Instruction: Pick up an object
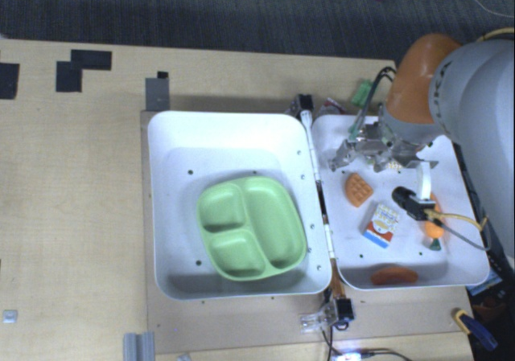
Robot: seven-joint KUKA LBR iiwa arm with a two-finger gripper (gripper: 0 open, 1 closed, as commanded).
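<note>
Wooden bench under two white bins

Orange waffle flat in right bin

Left bin — green tray centred, right bin cluttered — margins open.

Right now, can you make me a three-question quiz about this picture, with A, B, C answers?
1. Where is the green plate?
A. left bin
B. right bin
C. on the floor

2. How many white bins are there?
A. one
B. two
C. three

3. Where is the gripper?
A. over the right bin
B. over the green plate
C. off the bench

Answers: 1 A, the plate lies in the left bin. 2 B, two bins sit side by side. 3 A, it hangs above the right bin, near the waffle.
</note>
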